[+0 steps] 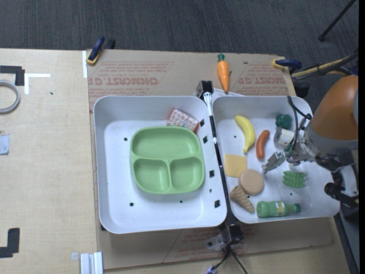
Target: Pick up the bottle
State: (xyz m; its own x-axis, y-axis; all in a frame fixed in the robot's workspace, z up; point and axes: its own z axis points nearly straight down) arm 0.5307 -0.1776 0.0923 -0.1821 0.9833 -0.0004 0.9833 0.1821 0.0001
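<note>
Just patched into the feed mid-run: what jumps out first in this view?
The big green divided tray sits in the middle of the left bin. The right bin holds a scatter of toy food, with a yellow banana near its top and the green bottle lying on its side along the near edge. The pincer hangs over that bin's middle, above the bottle and apart from it.

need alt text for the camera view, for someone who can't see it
The arm's tool hovers in the right bin, apart from the green bottle lying on its side near the front wall. The left bin holds a green divided tray.
</note>
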